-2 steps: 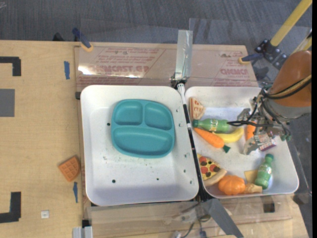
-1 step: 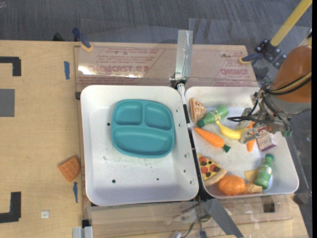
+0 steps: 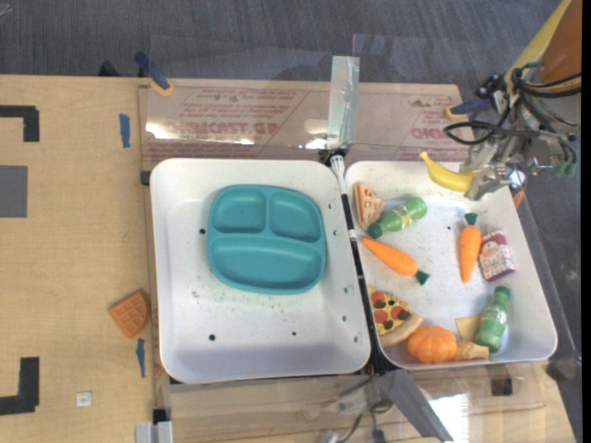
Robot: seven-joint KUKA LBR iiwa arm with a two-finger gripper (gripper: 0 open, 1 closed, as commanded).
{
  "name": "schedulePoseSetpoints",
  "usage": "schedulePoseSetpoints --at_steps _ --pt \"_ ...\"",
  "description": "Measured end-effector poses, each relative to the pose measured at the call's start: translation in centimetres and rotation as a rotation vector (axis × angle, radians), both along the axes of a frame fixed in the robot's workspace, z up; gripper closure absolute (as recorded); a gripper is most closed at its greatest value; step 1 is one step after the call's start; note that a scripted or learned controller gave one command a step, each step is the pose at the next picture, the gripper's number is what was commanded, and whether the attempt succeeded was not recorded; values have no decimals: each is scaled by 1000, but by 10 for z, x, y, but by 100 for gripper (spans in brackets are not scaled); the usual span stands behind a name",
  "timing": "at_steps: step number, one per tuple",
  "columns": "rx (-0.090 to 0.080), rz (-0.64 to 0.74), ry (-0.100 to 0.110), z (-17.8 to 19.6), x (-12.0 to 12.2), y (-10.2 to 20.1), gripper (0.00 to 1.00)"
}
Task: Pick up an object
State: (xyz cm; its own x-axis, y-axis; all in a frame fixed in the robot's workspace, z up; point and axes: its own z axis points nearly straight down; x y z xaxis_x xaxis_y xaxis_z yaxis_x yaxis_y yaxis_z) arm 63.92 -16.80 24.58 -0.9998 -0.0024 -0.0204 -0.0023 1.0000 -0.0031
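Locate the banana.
In the camera view, the banana lies at the right bin's far edge, beside the gripper.

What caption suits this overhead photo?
Robot claw hovers beside a banana in a toy-food bin; teal plate alongside.

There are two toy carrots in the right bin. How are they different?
The orange toy carrot near the divider lies slanted across the right white bin, green stub pointing lower right. The orange toy carrot farther right lies nearly straight up and down in the view, green stub toward the far edge. The first looks longer. The second lies beside a small dark red packet. Both are orange with green tops.
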Motion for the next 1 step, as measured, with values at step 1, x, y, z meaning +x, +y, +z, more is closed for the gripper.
schedulePoseSetpoints --at_steps 1 --pt "4 126 24 -128 -65 -43 100"
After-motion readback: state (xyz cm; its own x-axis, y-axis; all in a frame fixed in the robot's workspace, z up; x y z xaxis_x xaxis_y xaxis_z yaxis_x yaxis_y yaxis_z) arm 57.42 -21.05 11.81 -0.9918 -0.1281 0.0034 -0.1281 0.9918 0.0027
